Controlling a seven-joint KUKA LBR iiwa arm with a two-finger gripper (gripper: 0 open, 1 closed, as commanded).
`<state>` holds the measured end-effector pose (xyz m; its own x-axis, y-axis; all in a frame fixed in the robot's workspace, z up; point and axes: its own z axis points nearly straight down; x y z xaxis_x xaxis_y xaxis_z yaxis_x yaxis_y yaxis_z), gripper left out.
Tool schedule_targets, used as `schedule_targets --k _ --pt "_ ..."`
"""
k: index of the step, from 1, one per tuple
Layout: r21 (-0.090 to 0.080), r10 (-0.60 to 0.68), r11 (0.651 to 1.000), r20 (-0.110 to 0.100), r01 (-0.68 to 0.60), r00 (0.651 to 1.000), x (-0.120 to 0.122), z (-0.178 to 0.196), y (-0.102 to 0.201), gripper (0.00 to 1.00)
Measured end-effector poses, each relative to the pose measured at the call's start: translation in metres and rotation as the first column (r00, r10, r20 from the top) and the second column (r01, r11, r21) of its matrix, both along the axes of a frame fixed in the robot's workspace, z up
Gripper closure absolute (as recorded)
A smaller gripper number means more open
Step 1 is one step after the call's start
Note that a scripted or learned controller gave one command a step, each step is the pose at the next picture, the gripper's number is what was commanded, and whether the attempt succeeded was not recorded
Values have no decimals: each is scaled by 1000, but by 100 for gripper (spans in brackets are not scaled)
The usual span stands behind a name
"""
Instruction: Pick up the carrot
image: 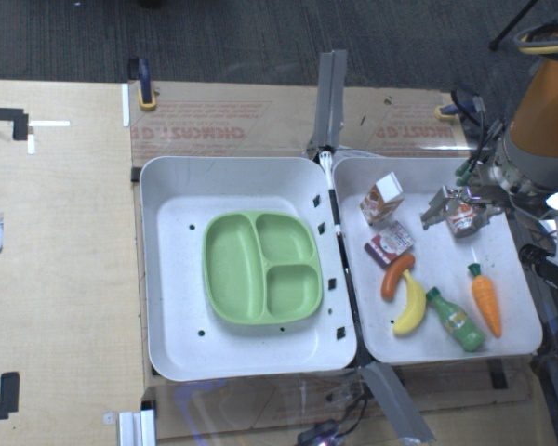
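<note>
My gripper (453, 210) hangs over the upper part of the right white plastic bin (532, 334), reaching in from the right. A small red-and-white object sits right at it; I cannot tell how the gripper stands or whether it pinches that object, because the view there is cluttered.

The orange plastic carrot with a green top (485, 302) lies flat near the bin's right wall, green end pointing away from the front rim, well below my gripper and untouched. It probably lies loose so I can grasp it from above. Just left of it rests a green plastic bottle with a yellow label (457, 321), then a yellow toy banana (410, 307) touching a red toy sausage (396, 275). A small white and brown carton (382, 199) stands further back; its printing is unreadable.

The left white bin (158, 249) holds a pale green three-compartment plate (214, 258). Mirrored red lettering on the cardboard strip (205, 124) behind the bins seems to spell "CHEMCAT".
</note>
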<state>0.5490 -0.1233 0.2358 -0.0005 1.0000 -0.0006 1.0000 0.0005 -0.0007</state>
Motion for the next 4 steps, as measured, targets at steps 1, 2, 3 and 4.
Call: schedule_targets --k 1,2,3,4 --pt "-1 30 1000 1 -30 1000 43 -67 -63 0" --pt "12 -113 994 -5 113 994 -1 -144 -89 0" --pt "7 -173 985 -5 173 985 -65 -144 -86 0" --pt "4 -175 985 -2 175 985 -64 -134 -87 100"
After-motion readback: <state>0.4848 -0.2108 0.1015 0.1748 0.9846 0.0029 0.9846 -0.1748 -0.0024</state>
